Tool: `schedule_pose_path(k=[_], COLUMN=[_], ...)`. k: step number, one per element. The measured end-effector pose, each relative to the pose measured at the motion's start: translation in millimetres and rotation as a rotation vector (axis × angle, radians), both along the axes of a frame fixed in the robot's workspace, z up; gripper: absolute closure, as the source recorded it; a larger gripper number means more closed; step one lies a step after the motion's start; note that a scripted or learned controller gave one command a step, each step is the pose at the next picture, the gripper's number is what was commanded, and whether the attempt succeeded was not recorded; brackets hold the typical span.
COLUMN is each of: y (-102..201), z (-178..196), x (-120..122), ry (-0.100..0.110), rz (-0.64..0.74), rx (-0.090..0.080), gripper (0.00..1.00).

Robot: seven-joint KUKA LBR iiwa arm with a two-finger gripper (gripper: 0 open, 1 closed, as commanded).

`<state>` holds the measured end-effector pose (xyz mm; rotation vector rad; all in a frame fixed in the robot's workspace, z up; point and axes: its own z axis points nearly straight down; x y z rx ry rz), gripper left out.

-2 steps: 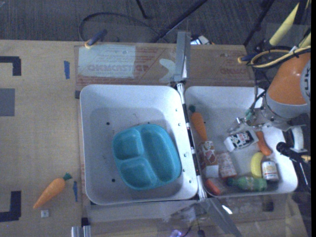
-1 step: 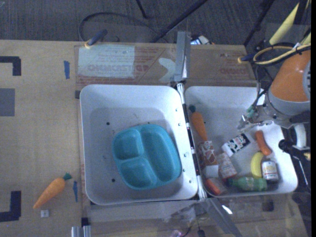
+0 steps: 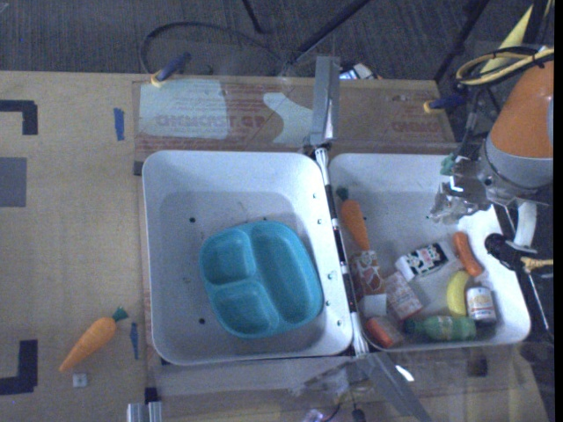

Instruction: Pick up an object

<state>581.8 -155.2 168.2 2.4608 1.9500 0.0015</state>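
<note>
While two white bins sit side by side on the tabletop (image 3: 70, 262), their contents differ sharply. The left bin (image 3: 167, 178) holds one blue divided plate (image 3: 259, 278) with three compartments. The right bin (image 3: 387, 170) holds a cluster of small things along its near and left sides: one toy carrot (image 3: 354, 222) lying against the left wall, one small brown carton (image 3: 365, 272), one reddish packet (image 3: 403, 295) just beside it, one white carton with black patches (image 3: 421, 260), one orange sausage-shaped piece (image 3: 467, 253), one yellow banana-like piece (image 3: 456, 293), one small can (image 3: 480, 304) with a red label, one green bottle (image 3: 442, 327) lying on its side along the near wall, and one small red-orange piece (image 3: 379, 331) in the near left corner. A second toy carrot (image 3: 90, 341) lies outside the bins on the tabletop, left of the left bin.

The gripper (image 3: 451, 202) hangs over the right bin's far right part, above bare floor, apart from the objects. It is small and blurred, so how far its fingers are spread cannot be told; nothing is seen between them. Labels on the cartons and can are too small to read. The arm (image 3: 528, 121) is cut off at the right edge.
</note>
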Motion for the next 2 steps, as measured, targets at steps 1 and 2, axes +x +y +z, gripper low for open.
schedule_pose_path(k=[1, 2], y=[-61.5, -55.2], z=[-11.1, -63.7], x=[-74.5, -83.8], ry=[0.005, -0.012], rz=[-0.169, -0.370], rx=[0.002, -0.004], gripper=[1.00, 1.00])
